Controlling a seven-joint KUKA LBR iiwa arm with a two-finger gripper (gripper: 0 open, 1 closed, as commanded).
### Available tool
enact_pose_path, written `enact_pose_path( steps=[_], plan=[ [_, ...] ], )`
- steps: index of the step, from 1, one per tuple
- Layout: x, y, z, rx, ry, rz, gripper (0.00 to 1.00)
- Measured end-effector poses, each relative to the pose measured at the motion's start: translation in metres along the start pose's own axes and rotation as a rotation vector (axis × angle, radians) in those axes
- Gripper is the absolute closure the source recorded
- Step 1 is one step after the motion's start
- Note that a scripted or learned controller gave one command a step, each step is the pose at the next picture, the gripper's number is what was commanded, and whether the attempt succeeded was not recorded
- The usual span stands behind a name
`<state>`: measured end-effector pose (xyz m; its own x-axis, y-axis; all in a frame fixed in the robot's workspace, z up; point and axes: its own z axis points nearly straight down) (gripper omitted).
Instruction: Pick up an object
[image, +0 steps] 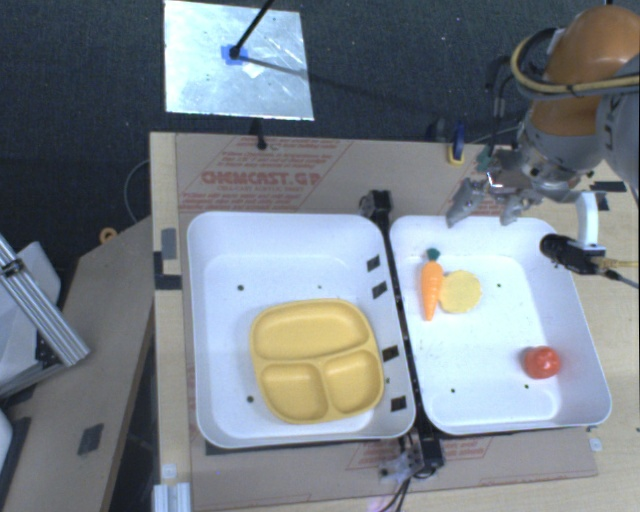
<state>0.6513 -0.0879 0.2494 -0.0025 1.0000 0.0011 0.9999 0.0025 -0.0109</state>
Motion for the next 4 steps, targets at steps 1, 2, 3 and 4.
enact_pose_path(
  steps=[1, 2, 3, 4],
  plan=[
    [0.000, 0.002, -0.008, -0.012, -0.001, -0.002, 0.00],
    [0.008, -0.001, 0.037, -0.010, -0.001, -0.003, 0.00],
    [0.004, 0.009, 0.091, -0.010, -0.002, 0.000, 0.00],
    [0.006, 0.006, 0.133, -0.009, -0.001, 0.000, 0.00]
  ],
)
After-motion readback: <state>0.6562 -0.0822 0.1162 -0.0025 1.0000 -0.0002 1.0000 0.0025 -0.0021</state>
